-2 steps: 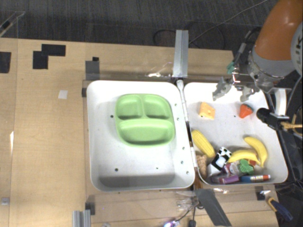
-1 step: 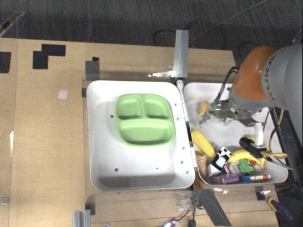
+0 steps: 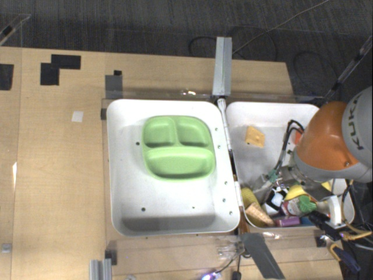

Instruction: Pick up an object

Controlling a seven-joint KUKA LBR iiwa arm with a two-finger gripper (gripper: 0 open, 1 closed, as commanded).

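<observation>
The right bin (image 3: 268, 118) holds a tan cracker-like piece (image 3: 254, 136) near its back and a pile of small toys at its front: a waffle cone (image 3: 257, 212), a yellow piece (image 3: 296, 192), a green and yellow item (image 3: 301, 204), a purple piece (image 3: 288, 221). My gripper (image 3: 278, 186) reaches down into that pile from under the orange band (image 3: 326, 142). It sits low among the toys, just right of the cone.
The left bin (image 3: 125, 174) carries a green divided plate (image 3: 176, 146) in its middle. A grey metal post (image 3: 222, 66) stands behind the wall between the bins. Cables run along the arm and at the bench's right front.
</observation>
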